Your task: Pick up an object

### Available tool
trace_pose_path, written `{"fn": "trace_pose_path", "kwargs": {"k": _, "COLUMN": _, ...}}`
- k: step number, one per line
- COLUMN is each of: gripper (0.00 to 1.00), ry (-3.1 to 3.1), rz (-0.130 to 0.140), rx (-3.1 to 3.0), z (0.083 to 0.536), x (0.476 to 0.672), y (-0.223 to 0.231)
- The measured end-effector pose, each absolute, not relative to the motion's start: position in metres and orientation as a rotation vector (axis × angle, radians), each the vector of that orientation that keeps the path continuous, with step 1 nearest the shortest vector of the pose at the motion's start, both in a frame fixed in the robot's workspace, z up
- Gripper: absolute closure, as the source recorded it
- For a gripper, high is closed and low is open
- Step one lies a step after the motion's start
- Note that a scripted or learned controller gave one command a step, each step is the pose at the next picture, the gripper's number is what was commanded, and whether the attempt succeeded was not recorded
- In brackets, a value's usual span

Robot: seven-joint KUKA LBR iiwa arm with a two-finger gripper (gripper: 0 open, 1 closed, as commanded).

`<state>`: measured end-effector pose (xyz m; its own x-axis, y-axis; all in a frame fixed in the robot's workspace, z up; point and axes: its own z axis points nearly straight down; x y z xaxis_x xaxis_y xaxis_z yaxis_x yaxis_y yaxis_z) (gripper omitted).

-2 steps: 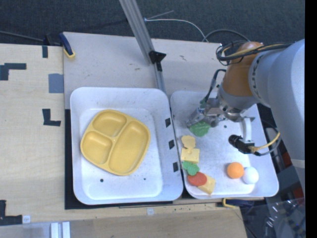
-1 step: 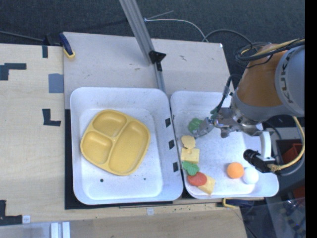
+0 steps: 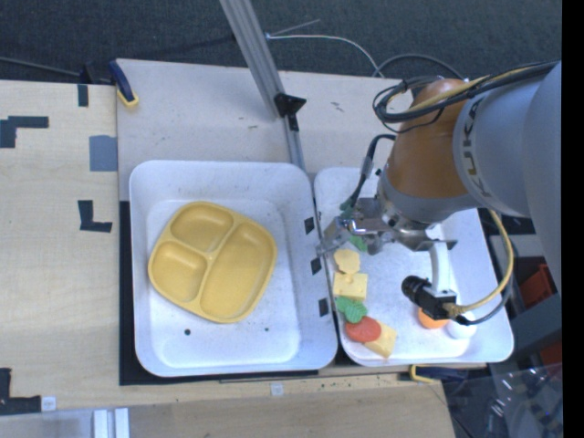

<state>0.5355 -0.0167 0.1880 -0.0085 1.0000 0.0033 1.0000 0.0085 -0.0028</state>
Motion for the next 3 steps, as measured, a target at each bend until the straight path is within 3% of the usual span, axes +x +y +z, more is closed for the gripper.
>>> {"fn": "trace_pose_path", "kwargs": {"k": 2, "gripper": 0.00, "ry": -2.226, "rz": -0.002, "rx": -2.218, "z": 0.188, "x": 0.645, "y": -0.012}}
{"fn": "trace_pose_path", "kwargs": {"k": 3, "gripper": 0.00, "ry": -2.223, "rz": 0.002, "rx": -2.220, "z": 0.188, "x": 0.651, "y": -0.005}}
